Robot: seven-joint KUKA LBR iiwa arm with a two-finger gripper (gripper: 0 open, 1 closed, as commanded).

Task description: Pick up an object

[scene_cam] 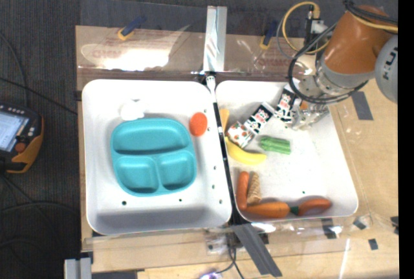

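Observation:
My gripper (306, 117) hangs over the far right part of the right bin (336, 161), below the orange band of the arm (352, 44). Just to its left a small black, white and red packet (286, 105) lies close to it; whether they touch I cannot tell. A larger checkered box (249, 127) lies further left, next to a yellow banana (242, 151). A green piece (276, 145) lies in the middle of the bin. Two carrots (265, 209), a waffle-brown piece (254, 187) and a red and green item (314, 205) line the near wall.
The left bin (97, 161) holds a teal divided tray (154, 155), an orange ball (198, 123) and a small white object (131, 111). A ridge (218, 142) divides the bins. Cables loop behind the arm at the back right.

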